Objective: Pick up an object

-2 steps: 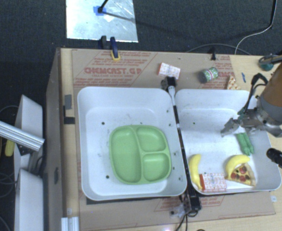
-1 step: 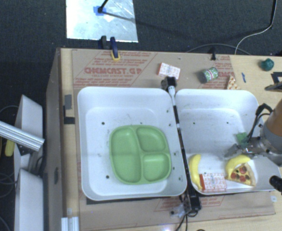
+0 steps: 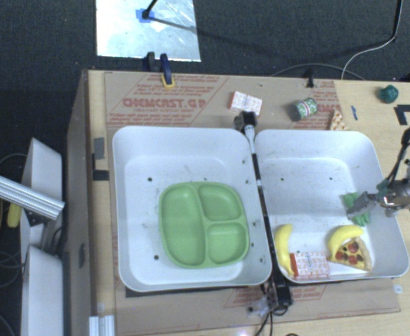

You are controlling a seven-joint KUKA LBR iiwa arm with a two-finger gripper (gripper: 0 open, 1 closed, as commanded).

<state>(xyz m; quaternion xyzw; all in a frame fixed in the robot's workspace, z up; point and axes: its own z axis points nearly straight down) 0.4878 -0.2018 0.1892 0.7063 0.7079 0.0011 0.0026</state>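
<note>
The right bin [image 3: 310,152] holds a yellow banana [image 3: 283,246], a small red and white box [image 3: 309,264], a pizza slice toy [image 3: 350,248] and a small green toy [image 3: 359,218] near its right wall. My gripper [image 3: 370,201] reaches in from the right edge, low over the right bin. It sits right at the green toy and partly covers it. I cannot make out whether it touches or grips the toy. The banana, box and pizza slice lie apart from the gripper along the bin's front wall.
The left bin [image 3: 142,152] holds a green divided plate [image 3: 203,223]. On the bench behind the bins lie a green can [image 3: 305,108], a small white card [image 3: 245,102] and a teal object [image 3: 389,93]. A blue and yellow clamp [image 3: 165,69] sits at the bench's back edge.
</note>
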